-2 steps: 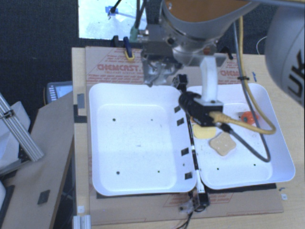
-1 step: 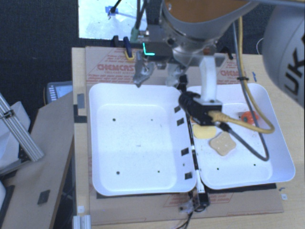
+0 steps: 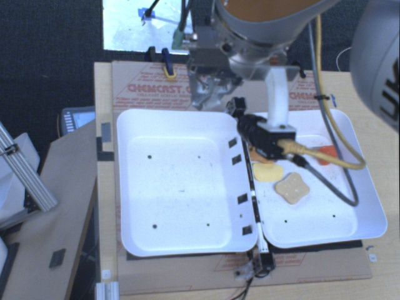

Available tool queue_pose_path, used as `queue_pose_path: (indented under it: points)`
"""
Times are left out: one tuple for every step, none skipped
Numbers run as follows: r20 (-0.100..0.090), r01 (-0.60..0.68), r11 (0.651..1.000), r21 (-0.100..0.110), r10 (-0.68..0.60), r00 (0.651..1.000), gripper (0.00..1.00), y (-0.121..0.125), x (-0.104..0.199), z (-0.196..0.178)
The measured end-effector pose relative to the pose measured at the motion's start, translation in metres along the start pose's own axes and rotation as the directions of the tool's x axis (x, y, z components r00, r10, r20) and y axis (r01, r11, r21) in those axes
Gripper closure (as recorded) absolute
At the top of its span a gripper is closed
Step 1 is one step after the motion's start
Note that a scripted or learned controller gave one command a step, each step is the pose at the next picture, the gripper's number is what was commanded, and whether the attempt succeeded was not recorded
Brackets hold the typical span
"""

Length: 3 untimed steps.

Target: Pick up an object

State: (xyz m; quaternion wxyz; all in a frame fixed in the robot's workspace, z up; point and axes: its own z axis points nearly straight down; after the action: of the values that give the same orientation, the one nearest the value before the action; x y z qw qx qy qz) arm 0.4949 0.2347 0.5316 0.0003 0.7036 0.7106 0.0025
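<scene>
Three small pieces lie in the view's right-hand shallow white bin (image 3: 369, 220): a tan square block (image 3: 292, 188), a flat yellow disc (image 3: 267, 172) and an orange scrap (image 3: 326, 155). The end effector (image 3: 209, 91) hangs well apart, and I cannot tell its state. The thin pieces would likely slide from a grasp.

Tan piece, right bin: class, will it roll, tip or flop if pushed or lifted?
The tan piece lies flat, so it probably slides rather than rolls. Its thick, square outline suggests it is stiff, not floppy.
</scene>
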Motion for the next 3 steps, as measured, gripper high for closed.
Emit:
queue_pose_path:
  points:
    - [0.0,0.001,1.0,0.001,-0.001,1.0,0.0,0.0,0.0,0.001]
    - [-0.001,0.006,1.0,-0.002,-0.006,1.0,1.0,0.0,0.0,-0.011]
    - [-0.001,0.007,1.0,0.0,-0.007,1.0,0.0,0.0,0.0,-0.01]
